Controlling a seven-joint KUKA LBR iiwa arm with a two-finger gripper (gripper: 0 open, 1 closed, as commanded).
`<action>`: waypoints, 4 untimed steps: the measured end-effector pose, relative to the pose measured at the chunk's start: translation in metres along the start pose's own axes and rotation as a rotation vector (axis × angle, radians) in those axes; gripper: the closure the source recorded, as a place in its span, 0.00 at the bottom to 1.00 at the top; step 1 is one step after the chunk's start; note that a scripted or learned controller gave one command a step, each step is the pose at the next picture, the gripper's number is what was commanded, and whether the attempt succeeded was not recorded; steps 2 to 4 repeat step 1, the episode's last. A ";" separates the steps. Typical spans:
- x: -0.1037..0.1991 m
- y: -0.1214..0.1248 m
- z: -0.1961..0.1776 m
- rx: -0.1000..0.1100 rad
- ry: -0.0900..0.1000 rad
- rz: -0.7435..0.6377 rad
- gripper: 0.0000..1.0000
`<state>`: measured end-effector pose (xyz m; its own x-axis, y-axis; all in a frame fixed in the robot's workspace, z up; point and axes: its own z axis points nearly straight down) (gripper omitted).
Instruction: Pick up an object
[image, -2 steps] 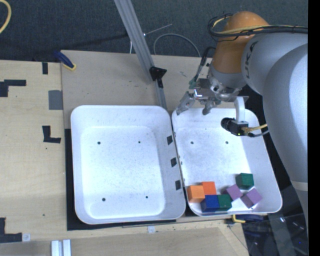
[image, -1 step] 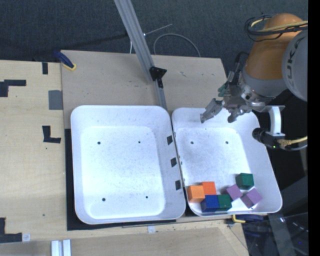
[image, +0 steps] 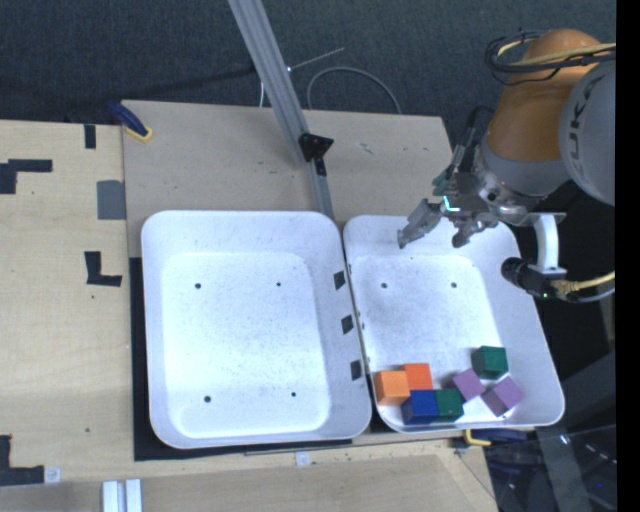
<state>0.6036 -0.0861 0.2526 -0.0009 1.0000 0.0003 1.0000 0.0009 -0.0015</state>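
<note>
Gripper (image: 437, 234) (fingers spread, nothing held) above right bin (image: 520, 300).

Two shallow white plastic bins (image: 245, 225), both speckled with tiny dark flecks. Small blocks: two orange cubes (image: 403, 381), one blue cube (image: 422, 403), two green cubes (image: 490, 360), two purple cubes (image: 502, 395).

Wooden bench (image: 60, 330) bearing two white bins (image: 240, 240) side by side

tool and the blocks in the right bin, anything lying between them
Nothing. In the camera view, the tool hangs over the right bin's far end, the blocks sit at its near end, and bare white floor lies between.
</note>
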 end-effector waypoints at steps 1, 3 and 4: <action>-0.040 -0.066 -0.146 -0.010 -0.003 0.002 0.00; -0.040 -0.066 -0.146 -0.010 -0.003 0.002 0.00; -0.040 -0.066 -0.146 -0.010 -0.003 0.002 0.00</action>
